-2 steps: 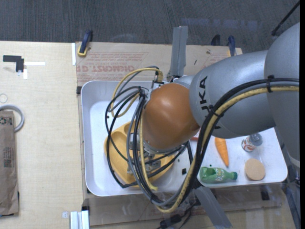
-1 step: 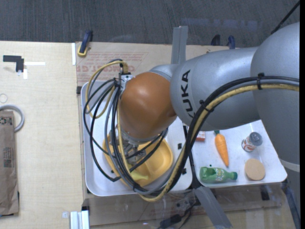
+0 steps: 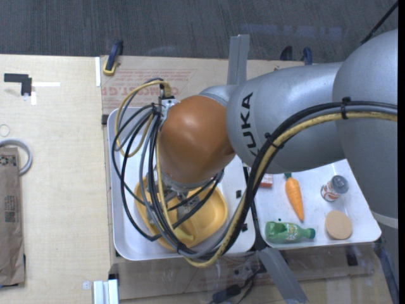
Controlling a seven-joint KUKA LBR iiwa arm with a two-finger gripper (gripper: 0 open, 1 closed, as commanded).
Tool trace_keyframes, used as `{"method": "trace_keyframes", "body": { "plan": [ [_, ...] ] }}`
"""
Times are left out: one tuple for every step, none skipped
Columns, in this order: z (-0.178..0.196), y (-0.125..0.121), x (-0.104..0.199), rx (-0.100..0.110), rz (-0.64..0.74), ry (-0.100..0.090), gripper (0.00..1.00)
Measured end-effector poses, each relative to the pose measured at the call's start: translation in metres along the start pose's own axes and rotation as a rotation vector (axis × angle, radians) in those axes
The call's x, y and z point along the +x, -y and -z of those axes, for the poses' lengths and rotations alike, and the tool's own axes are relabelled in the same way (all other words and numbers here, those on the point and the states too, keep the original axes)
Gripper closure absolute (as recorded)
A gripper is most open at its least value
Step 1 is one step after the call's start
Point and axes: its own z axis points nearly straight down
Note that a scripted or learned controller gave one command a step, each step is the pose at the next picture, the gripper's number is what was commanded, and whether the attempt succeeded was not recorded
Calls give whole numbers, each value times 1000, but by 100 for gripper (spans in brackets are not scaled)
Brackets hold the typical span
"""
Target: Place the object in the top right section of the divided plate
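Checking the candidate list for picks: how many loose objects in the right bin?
4 visible: carrot near the middle, green bottle along the front, small can to the right, tan disc below the can. A red-white scrap by the arm may be a fifth; the arm could hide more.

- The grey arm (image 3: 297, 116) bears "KUKA" in black letters along its side.
- Red print on the cardboard sheet (image 3: 149, 81) at the far side is unreadable.
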Motion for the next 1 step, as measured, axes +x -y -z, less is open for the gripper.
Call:
{"method": "trace_keyframes", "body": {
  "plan": [
    [13, 37, 72, 3, 181, 16, 0]
  ]
}}
